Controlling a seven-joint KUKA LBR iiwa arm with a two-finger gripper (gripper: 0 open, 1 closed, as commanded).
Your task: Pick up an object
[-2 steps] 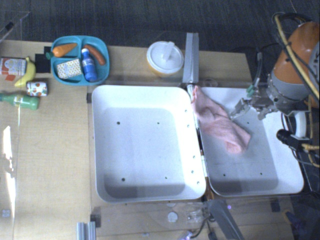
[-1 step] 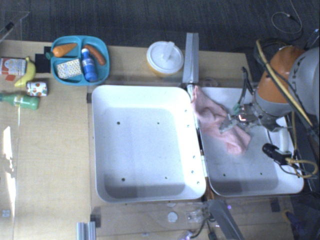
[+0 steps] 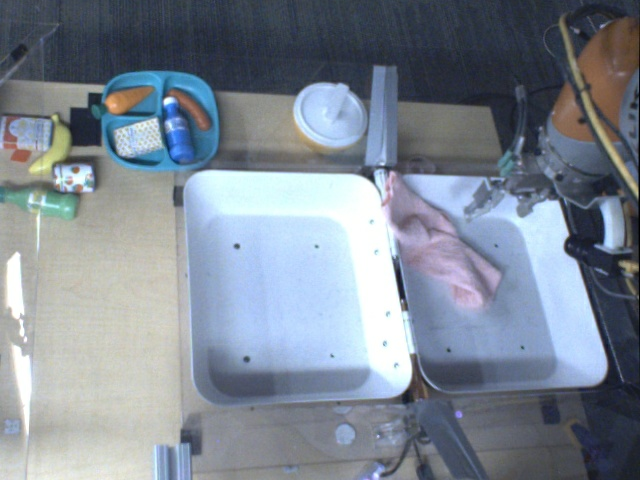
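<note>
A crumpled pink cloth (image 3: 440, 248) lies in the right white bin (image 3: 560, 358), against its left wall, with one corner draped up over the divider between the bins. My gripper (image 3: 500, 196) hangs above the bin's far right part, up and to the right of the cloth and apart from it. Its fingers (image 3: 480, 200) are spread, with nothing between them. The grey arm with its orange band (image 3: 600, 68) comes in from the upper right.
The left white bin (image 3: 200, 298) sits beside the right one. Behind it stand a white lidded cup (image 3: 330, 116) and a blue divided tray (image 3: 160, 118) of toy food. A banana (image 3: 52, 146), a can and a green bottle (image 3: 40, 202) lie at the far left.
</note>
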